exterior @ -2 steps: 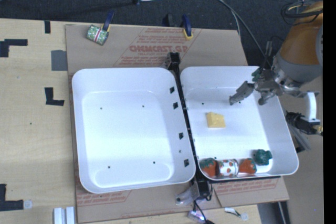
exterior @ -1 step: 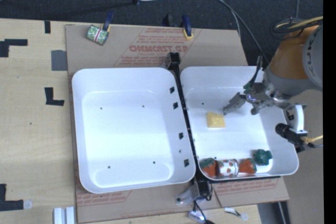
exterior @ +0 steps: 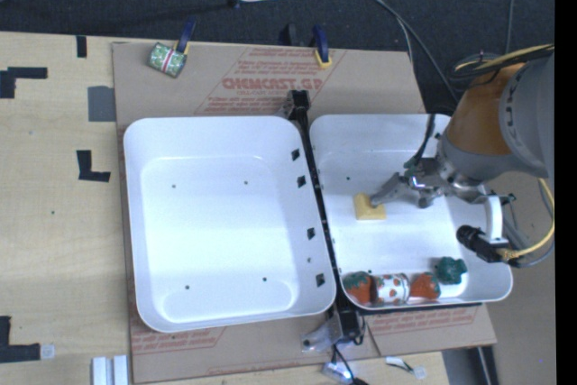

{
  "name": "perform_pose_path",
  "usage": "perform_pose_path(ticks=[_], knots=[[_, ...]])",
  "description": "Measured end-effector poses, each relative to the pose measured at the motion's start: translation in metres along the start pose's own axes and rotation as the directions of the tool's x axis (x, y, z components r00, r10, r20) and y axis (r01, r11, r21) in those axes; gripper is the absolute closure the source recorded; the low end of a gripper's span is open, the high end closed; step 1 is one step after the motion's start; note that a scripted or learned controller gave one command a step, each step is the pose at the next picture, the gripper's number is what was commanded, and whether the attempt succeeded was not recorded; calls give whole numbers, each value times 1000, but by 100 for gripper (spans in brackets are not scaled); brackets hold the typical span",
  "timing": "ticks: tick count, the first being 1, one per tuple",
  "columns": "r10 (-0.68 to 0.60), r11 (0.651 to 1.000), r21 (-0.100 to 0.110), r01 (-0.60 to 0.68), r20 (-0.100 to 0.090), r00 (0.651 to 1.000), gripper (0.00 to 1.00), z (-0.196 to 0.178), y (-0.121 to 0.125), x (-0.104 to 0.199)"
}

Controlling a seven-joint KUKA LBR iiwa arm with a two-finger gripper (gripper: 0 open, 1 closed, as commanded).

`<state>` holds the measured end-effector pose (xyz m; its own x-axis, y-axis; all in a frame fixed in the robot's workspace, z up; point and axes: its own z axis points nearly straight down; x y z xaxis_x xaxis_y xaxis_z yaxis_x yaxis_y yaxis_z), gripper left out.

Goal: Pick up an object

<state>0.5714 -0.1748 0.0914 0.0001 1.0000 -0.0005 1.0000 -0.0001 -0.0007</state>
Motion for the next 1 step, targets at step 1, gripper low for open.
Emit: perform_pose_path(ticks=[1], knots=[[-1,1000,-2,1,0,1000,100,-11,0,0]])
